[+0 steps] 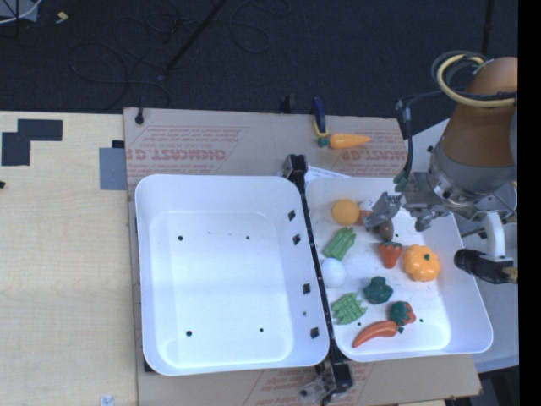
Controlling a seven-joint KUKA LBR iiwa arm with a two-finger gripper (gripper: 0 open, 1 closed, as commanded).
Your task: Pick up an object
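Tool low in right bin — grip state unclear, tips blurred against brown object.

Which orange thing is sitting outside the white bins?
The toy carrot, lying on the cardboard above the right bin. The orange ball and the orange pumpkin both lie inside that bin.

- A dark carpeted floor runs along the far side, with thin black cables looping over it.
- A pale wooden surface fills the left side, marked with dark blue shapes and a grey square.
- A brown cardboard sheet with red printed lettering lies over the surface beneath the bins, reaching to the near edge.
- A blue clamp sits at the cardboard's far edge.
- The light is even, casting only soft shadows.
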